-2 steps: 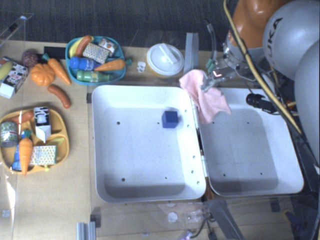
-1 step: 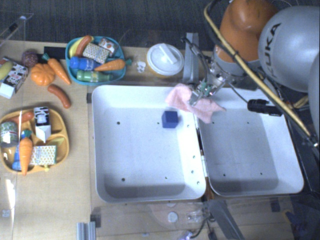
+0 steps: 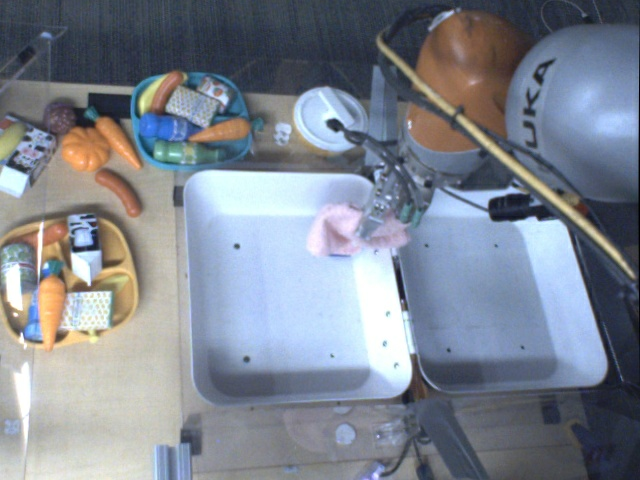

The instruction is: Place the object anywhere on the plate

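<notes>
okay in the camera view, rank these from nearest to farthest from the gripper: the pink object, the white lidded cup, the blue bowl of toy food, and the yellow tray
From the gripper:
1. Pink object, right at the gripper, upper right of the left bin.
2. White lidded cup, just behind the bins.
3. Blue bowl of toy food, back left.
4. Yellow tray, far left.

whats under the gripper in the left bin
A crumpled pink cloth-like object lies on the left bin's white floor at its upper right corner, directly below the gripper. Its right edge is covered by the gripper, so any grasp is hidden.
</notes>
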Robot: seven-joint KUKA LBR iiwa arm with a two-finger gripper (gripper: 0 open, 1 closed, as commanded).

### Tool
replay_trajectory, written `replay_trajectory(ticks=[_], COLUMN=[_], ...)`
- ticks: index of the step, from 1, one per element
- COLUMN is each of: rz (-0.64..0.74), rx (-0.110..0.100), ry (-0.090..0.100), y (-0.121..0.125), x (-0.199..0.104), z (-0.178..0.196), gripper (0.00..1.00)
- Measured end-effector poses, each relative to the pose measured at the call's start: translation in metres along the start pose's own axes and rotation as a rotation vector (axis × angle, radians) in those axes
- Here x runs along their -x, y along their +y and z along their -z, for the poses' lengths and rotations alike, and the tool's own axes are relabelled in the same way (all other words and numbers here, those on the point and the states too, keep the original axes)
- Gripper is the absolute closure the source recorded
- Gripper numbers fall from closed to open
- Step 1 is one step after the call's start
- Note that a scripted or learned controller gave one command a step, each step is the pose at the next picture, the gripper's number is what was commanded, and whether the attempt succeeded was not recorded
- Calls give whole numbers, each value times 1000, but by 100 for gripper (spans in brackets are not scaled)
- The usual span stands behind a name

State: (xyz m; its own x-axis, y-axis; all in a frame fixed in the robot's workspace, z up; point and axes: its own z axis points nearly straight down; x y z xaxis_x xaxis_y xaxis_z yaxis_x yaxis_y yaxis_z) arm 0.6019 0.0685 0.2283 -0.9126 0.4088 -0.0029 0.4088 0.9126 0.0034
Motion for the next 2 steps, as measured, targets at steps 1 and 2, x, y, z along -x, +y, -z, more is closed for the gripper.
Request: replay_trajectory(ticks=[1,2], rz=[400,400], rx=[0,1], ry=[1,0], y=[34,34], x=[-38,-37], z=[-4,-3], gripper=[100,0])
